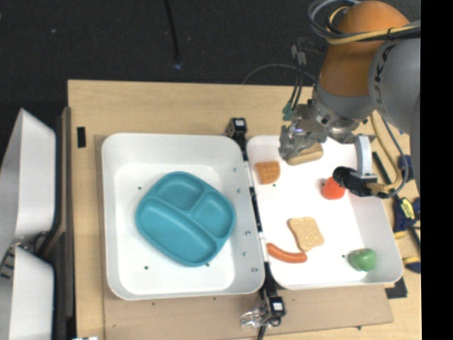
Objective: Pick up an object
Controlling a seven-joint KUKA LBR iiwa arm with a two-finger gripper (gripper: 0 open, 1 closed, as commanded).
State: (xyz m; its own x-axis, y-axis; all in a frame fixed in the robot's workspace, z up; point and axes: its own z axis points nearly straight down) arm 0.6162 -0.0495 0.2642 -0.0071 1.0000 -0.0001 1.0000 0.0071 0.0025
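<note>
Hand [300, 147] low over the far left corner of the right bin [327, 283], arm [352, 55] reaching in from the right. Cannot tell whether the hand is released or clenched; the wrist body hides it from this angle.

A tan piece [312, 154] lies right at the hand's lower edge, touching or just under it. Likely the target. Not clear whether it is gripped or merely lying beneath.

Judgement on doing the step well: the tan piece looks flat and low, so the hand needs to be square over it and fully down before closing, then lift straight up. The bin's corner wall is near on two sides, so any sideways drift risks a knock against the rim.

Nearby in the same bin:
- small orange-brown square [267, 171], just beside the hand towards the divider, close to the bin wall. Closest neighbour, and could be nudged on the way up.
- red round item [330, 189], near but apart, towards the bin's middle.
- bread slice [306, 233] and sausage [286, 253] at the near side, close to each other, well apart from the hand.
- green item [363, 259] in the near right corner, out of the way.

Left bin [120, 161] holds a teal divided plate [185, 217], tilted in plan, well apart from the action. Worktop [156, 105] around the bins bare. Nothing stands over the hand's vertical path.
</note>
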